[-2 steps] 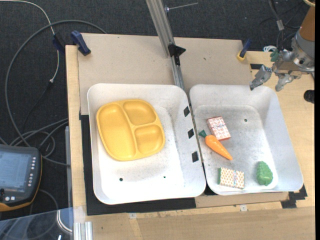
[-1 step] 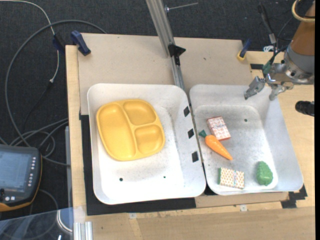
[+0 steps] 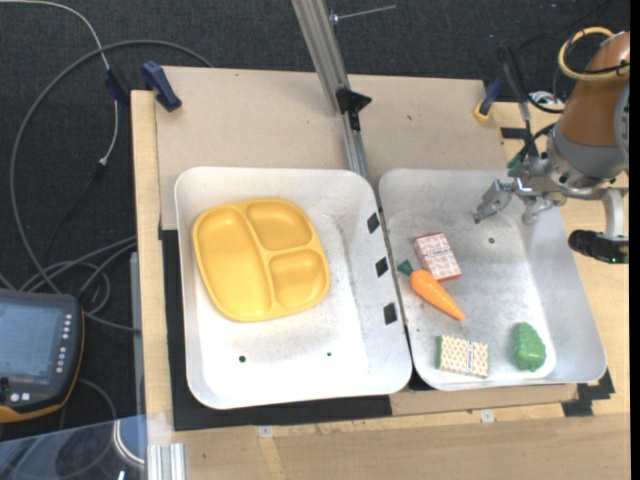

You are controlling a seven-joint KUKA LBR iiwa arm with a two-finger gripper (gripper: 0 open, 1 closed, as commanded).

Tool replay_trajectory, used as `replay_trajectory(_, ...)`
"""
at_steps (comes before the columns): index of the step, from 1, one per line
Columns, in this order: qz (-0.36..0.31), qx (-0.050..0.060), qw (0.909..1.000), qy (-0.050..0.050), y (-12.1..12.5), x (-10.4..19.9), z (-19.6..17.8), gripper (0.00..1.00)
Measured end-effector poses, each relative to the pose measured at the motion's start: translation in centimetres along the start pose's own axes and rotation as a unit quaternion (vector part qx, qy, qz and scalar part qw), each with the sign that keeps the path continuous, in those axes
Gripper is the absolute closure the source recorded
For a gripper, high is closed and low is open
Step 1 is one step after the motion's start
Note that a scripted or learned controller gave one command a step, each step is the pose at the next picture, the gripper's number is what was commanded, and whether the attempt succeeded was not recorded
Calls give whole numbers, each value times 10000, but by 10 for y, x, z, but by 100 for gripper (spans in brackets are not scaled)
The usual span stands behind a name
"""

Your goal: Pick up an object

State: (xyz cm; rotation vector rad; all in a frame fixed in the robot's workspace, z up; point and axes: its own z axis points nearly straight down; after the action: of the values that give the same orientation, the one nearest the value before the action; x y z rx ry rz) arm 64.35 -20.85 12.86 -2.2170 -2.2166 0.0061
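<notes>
In the right bin [image 3: 560, 268] lie an orange toy carrot [image 3: 435, 292], a small pink box [image 3: 438, 256], a patterned yellow-green box [image 3: 462, 356] and a green lumpy toy [image 3: 529, 347]. My gripper [image 3: 508, 204] hangs over the bin's far right corner, its two fingers [image 3: 489, 203] spread apart with nothing between them. It sits well behind and to the right of the pink box, apart from every object.
The left bin [image 3: 290, 368] holds a yellow three-compartment plate [image 3: 262, 258]. A metal post [image 3: 322, 38] slants up behind the bins. Blue clamps [image 3: 160, 85] grip the bench's back corners. A teach pendant [image 3: 35, 353] lies on the floor at the left.
</notes>
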Motion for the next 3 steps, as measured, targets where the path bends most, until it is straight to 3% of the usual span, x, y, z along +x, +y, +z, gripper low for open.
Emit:
replay_trajectory(1,-7,-50,10000,-11,3,0,-16,100)
replay_trajectory(3,-9,-81,10000,-24,-2,2,-120,100)
